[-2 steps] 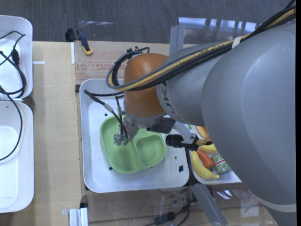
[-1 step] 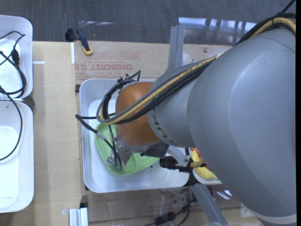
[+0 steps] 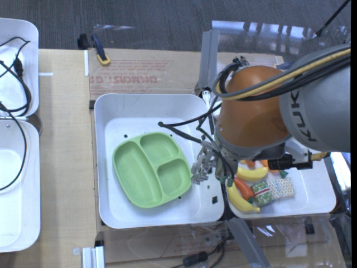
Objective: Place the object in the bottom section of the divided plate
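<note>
Since nothing's been put on the plate (image 3: 150, 169) yet, most is left; end effector (image 3: 203, 167) grip can't be told.

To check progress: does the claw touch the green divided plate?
Cannot tell. In the camera view the claw overlaps the green divided plate at its right rim.

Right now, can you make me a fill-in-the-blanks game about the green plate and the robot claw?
1. The divided plate is the color ____.
2. The plate has ____ sections.
3. The plate lies in the ____ bin of the two.
4. The claw hangs beside the plate's ____ edge.

Missing words: green; three; left; right
</note>
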